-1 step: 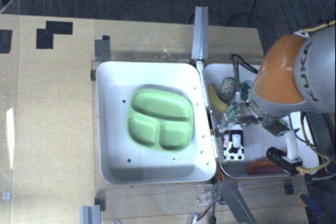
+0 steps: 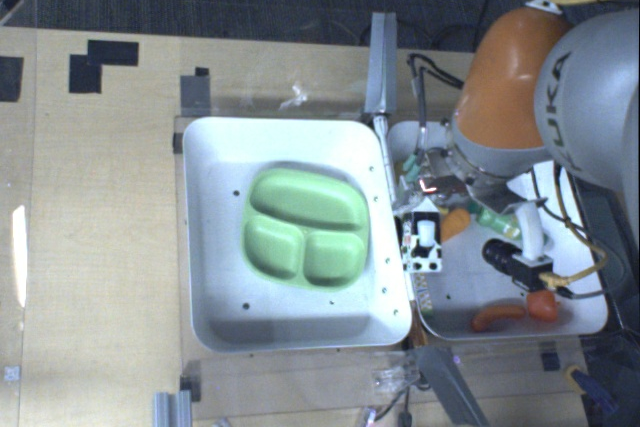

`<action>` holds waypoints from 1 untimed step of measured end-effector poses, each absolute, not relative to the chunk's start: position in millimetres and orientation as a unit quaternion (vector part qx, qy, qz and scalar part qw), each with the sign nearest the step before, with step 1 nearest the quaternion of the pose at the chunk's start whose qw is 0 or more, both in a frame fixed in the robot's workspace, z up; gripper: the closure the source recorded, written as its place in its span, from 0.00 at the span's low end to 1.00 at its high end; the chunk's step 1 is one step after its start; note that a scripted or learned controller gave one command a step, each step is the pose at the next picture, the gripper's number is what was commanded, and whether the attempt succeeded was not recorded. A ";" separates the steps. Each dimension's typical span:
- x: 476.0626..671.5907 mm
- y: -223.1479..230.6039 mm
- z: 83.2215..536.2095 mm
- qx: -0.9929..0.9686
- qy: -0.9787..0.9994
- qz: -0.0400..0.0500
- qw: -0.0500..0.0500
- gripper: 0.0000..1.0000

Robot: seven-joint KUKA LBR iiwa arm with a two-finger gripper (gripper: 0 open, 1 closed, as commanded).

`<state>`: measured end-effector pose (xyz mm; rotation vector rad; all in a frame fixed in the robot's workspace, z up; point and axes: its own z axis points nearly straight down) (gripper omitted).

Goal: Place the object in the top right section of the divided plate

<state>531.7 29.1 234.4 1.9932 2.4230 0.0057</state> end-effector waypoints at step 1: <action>575.2 70.0 216.6 0.656 0.755 0.001 0.002 1.00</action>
